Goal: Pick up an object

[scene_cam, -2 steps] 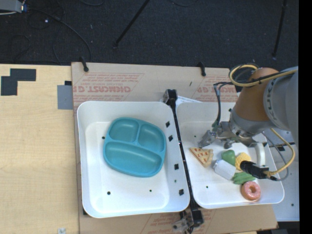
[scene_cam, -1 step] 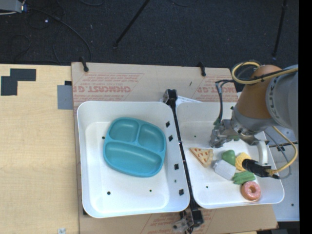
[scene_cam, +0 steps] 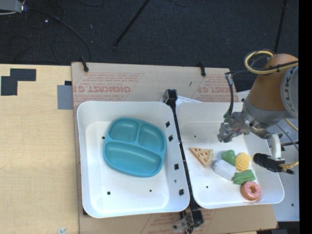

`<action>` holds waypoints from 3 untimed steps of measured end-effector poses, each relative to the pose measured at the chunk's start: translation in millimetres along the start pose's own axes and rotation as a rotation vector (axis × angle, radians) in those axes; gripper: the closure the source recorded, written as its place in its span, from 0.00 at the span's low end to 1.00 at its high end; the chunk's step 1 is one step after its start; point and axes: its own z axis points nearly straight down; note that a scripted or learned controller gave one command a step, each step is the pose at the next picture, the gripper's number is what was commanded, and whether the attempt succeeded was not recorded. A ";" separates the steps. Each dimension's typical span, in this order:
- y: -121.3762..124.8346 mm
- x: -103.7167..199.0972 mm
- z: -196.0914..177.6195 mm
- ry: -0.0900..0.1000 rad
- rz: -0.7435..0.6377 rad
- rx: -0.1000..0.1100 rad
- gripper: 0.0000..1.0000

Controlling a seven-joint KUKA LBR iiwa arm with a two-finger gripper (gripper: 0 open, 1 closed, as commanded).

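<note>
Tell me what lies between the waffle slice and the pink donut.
In the camera view, a white bottle and a green piece lie between the waffle slice and the pink donut.

Fixed overhead camera, slanted down on both bins [scene_cam: 83, 130]

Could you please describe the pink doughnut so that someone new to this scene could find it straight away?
Look in the right-hand shallow white bin, the one without the teal divided plate. A cluster of toy foods sits near its lower right corner, and the pink ring-shaped doughnut lies at the cluster's bottom end, just below a green piece. It alone is a ring with a hole.
</note>
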 end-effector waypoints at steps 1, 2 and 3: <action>-6.0 -8.8 -51.9 -0.001 0.000 -0.002 1.00; -5.0 -9.7 -105.1 -0.001 -0.006 -0.003 1.00; 12.3 43.5 -107.3 0.001 -0.010 0.001 1.00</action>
